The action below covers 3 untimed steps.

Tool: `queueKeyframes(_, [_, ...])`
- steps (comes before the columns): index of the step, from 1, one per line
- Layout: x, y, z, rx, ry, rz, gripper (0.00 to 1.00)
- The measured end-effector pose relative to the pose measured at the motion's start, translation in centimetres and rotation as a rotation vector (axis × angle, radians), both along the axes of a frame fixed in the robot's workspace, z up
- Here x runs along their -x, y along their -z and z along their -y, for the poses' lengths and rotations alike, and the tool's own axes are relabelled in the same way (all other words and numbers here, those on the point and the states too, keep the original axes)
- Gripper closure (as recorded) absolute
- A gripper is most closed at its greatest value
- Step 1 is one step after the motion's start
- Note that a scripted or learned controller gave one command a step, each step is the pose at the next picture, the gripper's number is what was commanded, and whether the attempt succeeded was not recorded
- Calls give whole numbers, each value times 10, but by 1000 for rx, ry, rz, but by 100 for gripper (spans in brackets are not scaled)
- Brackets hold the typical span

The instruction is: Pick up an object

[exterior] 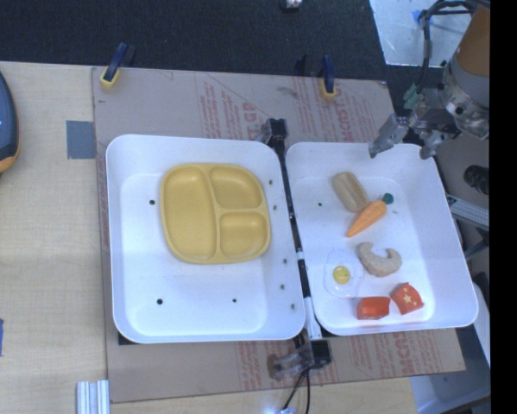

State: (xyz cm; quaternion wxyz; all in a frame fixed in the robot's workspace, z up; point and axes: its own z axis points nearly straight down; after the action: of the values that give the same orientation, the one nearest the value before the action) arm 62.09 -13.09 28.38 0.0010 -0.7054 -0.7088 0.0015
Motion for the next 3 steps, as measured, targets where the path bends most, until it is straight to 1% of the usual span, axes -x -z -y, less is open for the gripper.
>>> queueKeyframes(1, [49, 142, 10, -3, 2, -17, 0])
queueKeyframes(2, [22, 195, 12, -1, -2, -4, 0])
queueKeyframes(3, [22, 181, 14, 0, -2, -2, 100])
